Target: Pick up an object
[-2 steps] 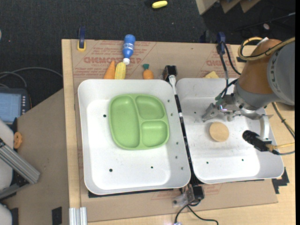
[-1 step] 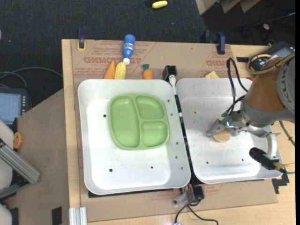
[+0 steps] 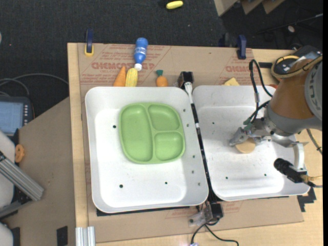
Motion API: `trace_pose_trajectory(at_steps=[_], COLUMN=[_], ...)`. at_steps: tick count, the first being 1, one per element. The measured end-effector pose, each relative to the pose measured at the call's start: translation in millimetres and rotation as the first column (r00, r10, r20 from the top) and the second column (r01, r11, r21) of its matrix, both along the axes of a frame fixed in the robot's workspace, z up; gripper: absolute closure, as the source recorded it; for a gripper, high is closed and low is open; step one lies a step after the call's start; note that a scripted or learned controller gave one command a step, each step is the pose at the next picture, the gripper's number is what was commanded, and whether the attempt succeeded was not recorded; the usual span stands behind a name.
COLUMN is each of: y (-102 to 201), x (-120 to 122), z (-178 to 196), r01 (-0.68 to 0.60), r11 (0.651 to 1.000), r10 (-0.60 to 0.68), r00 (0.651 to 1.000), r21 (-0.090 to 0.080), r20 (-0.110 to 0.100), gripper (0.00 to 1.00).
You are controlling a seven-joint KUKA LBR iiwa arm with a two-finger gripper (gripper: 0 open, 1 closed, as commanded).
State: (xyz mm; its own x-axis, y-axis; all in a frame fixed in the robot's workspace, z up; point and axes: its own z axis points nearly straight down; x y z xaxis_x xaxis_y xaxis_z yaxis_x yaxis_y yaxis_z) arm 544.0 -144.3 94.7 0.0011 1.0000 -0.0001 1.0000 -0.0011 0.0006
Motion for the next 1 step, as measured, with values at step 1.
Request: trace_pose_trajectory(at_steps=[1], y=[85.4], x=[17.6], z=[117.5], r01=[-0.01], r11=[1.0], r10=[0.01], r00=[1.0], r21=[0.0], r20=[0.011], gripper=[1.0])
